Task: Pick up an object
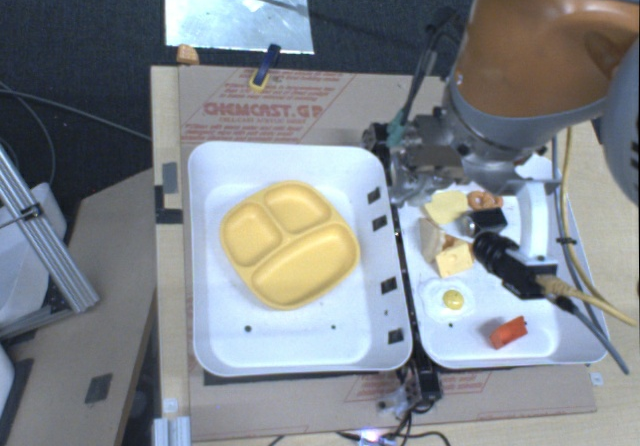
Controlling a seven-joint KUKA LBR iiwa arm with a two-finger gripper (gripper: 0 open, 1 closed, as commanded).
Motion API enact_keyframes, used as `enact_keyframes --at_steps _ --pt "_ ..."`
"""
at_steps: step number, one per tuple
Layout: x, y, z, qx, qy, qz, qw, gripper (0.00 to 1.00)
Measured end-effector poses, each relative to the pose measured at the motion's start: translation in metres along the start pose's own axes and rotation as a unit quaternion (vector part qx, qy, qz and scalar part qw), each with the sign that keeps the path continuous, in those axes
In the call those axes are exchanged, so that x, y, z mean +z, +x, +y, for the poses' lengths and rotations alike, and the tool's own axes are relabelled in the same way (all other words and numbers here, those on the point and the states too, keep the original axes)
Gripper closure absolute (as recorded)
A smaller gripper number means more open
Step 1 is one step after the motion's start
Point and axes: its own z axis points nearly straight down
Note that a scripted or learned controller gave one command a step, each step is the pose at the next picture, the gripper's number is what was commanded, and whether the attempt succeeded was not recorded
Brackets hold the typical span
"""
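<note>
1. Reaches in from the right with the arm point(540, 34), orange band broad across the top, wrist lowered over the far left corner of the right bin point(560, 346).
2. Cannot tell how far the jaws stand apart, nor whether anything sits between them: hidden beneath the wrist.
3. Just below the wrist, in the right bin: a pale yellow wedge point(447, 206), with a small brown-orange piece point(484, 200) just beside it on the right and a yellow cube point(455, 260) a little nearer the front.
4. Nearer the front edge of the same bin: a toy fried egg point(450, 299) and, apart to its right, an orange-red piece point(508, 332).
5. In the left bin point(205, 339): a yellow divided plate point(290, 244) of three compartments, lying roughly in the middle, turned at a slant.
6. Under both bins: a cardboard sheet point(300, 109) with red lettering, lying on the surface.
</note>
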Motion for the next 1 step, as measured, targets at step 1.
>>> enact_keyframes --at_steps 1 --pt "-0.0076 -0.0015 0.0029 -0.001 0.000 -0.002 1.0000 1.00"
